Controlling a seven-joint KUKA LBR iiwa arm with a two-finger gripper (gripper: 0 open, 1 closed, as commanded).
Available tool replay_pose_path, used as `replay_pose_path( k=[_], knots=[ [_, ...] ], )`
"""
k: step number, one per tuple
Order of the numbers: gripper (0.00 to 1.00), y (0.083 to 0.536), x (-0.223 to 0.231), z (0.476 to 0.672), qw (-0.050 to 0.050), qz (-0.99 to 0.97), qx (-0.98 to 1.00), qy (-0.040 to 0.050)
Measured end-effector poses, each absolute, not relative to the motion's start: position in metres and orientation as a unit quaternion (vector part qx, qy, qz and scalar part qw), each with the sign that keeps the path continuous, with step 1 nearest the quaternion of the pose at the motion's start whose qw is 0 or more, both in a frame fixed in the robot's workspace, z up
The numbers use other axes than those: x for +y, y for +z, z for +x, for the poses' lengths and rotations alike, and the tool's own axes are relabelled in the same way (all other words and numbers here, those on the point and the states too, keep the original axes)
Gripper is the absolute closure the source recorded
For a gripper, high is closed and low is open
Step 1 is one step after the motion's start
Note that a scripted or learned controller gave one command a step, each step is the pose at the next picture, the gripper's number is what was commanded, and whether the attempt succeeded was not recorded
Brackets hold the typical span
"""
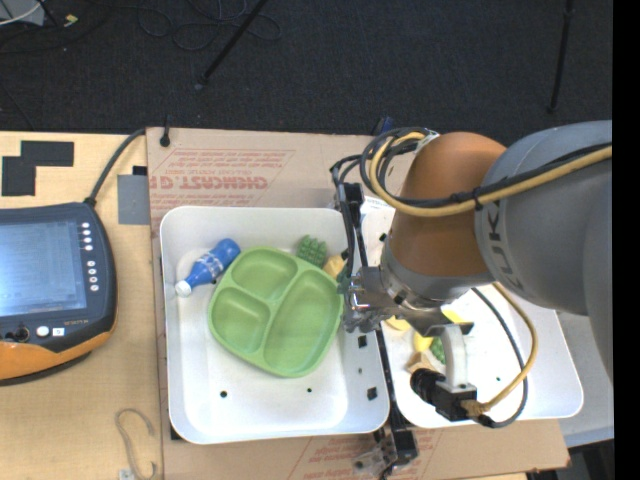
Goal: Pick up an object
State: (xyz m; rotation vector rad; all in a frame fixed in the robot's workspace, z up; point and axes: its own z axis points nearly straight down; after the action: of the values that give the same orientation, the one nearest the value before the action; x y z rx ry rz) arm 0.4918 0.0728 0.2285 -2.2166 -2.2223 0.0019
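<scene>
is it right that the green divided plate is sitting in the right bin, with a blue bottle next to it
Not quite. The camera view shows the green divided plate in the left bin, not the right one. The rest holds: the blue bottle lies next to it, at its upper-left edge.

Teach pendant (45, 278), screen lit, lies at left edge of surface (60, 408). Cardboard sheet (230, 173) with red print lies under the bins. Black cables (200, 13) on dark floor (420, 38) behind. Black marker shapes (38, 163) upper left.
</scene>
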Motion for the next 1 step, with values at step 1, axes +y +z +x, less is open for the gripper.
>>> replay_pose_path(
  k=[1],
  knots=[
    [1.0, 0.2363, 0.0677, 0.4907, 0.001, -0.707, -0.708, 0.001]
  ],
)
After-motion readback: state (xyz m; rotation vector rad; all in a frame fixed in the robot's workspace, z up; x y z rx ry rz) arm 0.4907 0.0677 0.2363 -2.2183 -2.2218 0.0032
